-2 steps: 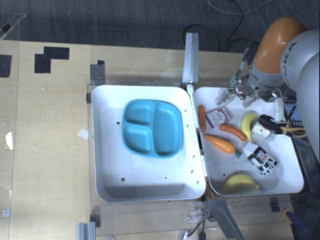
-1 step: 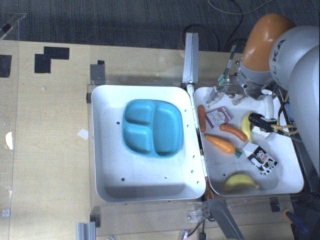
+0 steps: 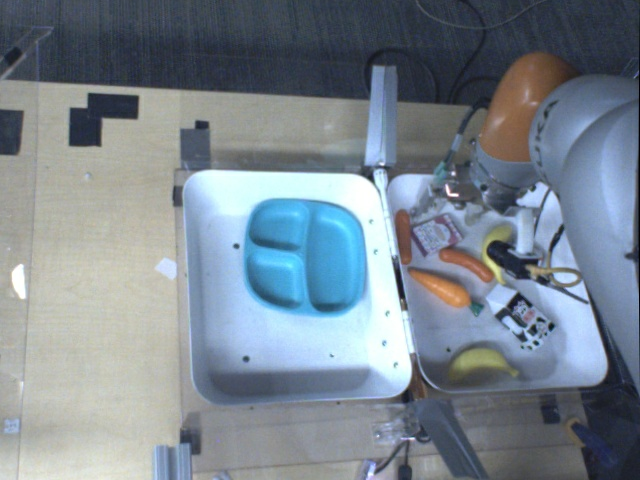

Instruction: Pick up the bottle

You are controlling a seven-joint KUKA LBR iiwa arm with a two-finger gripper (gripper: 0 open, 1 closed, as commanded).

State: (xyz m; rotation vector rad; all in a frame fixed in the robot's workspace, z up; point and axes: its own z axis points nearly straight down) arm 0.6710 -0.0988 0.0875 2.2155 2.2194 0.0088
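Two white bins, the arm over the right one.

The left bin point(image 3: 200, 298) holds a blue tray point(image 3: 305, 255) with three compartments. The right bin point(image 3: 590, 363) holds a sausage point(image 3: 403, 236) along its left wall, a packet point(image 3: 436, 234), two carrots point(image 3: 440, 288) point(image 3: 468, 263), a banana point(image 3: 480, 364) near the front and a black-and-white item point(image 3: 525, 318). The gripper point(image 3: 455, 186) hangs over the far left corner; its fingers' state cannot be told. I cannot pick out the bottle among them.
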